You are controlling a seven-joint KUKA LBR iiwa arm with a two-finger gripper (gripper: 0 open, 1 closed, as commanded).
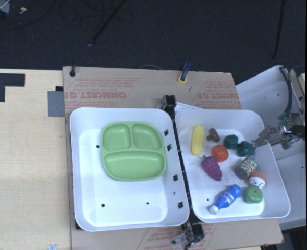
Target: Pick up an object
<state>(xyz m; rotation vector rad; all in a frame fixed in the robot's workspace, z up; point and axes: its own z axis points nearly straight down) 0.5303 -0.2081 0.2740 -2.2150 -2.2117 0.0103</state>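
A: Ok, what's on the bench (pixel 23 155) rn?

B: Two white bins side by side on cardboard. Left bin (pixel 88 212) carries a green divided plate (pixel 133 151), three compartments, sitting a bit toward the far side.

A: And the right bin (pixel 275 202)?

B: Busy. Yellow corn (pixel 197 139) stands lengthwise near the divider. Small brown piece (pixel 213 135) just beside it. Two dark green lumps, one (pixel 231 141) mid-bin, the other (pixel 245 149) right next to it toward the right rim. Orange-red piece (pixel 220 153) below those, purple grapes (pixel 211 167) touching or nearly touching it, can't tell which.

A: Lower down?

B: Blue-and-white bottle (pixel 226 198) lying tilted, cap end toward the near edge. Green round thing (pixel 253 194) near it on the right. Above that a white ball w/ red spots (pixel 256 180), and a striped can-ish item (pixel 248 166), tipped. Too small to read detail.

A: Arm?

B: Comes in from the right, only the end part visible. Pincer (pixel 261 138) sits at the right bin's right rim, tip pointing left, close to the second dark green lump. Touching or apart, can't tell.

A: Fingers apart or together?

B: Can't tell, too small and blurry. Nothing visibly clamped. All the pickable items lie in the right bin, on its floor.
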